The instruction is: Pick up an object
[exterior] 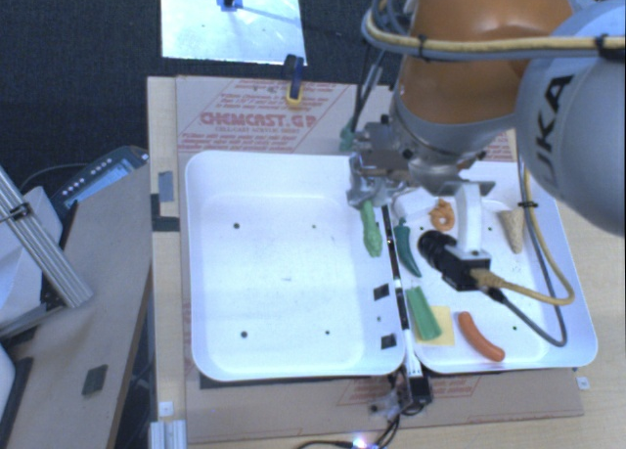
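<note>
My gripper [375, 199] hangs over the divide between the two white bins, under the large orange wrist. A light green pod [372, 229] hangs upright from its fingertips, gripped at its top end. Its lower end shows in front of the left bin's right rim [364, 271]. In the right bin [577, 335] lie a dark green pod [407, 257], a green block [424, 313] on a yellow square [445, 330], an orange sausage [481, 336], a small orange ring-shaped piece [442, 214] and a pale cone [513, 230].
The left bin's floor [274, 281] is bare white. A cardboard sheet [254, 119] lies under both bins, with a yellow and blue clip [293, 85] at its far edge. A grey device [103, 175] sits off the bench at left.
</note>
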`<move>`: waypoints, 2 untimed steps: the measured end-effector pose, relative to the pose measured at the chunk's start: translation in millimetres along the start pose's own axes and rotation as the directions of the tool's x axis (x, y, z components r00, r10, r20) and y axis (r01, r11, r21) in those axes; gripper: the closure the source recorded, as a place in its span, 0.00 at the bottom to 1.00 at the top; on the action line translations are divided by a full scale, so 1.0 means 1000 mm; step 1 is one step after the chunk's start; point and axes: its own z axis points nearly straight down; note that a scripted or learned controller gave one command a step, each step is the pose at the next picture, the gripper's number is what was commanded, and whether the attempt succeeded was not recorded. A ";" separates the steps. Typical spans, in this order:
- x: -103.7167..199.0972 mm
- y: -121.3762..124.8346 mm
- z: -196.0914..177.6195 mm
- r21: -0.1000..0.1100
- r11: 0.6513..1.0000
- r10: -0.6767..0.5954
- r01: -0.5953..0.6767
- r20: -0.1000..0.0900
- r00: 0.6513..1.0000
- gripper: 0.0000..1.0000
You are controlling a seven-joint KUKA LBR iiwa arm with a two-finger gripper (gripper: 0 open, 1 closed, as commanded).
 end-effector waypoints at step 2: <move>-0.068 0.007 0.077 0.007 1.000 0.006 -0.006 0.003 1.000 1.00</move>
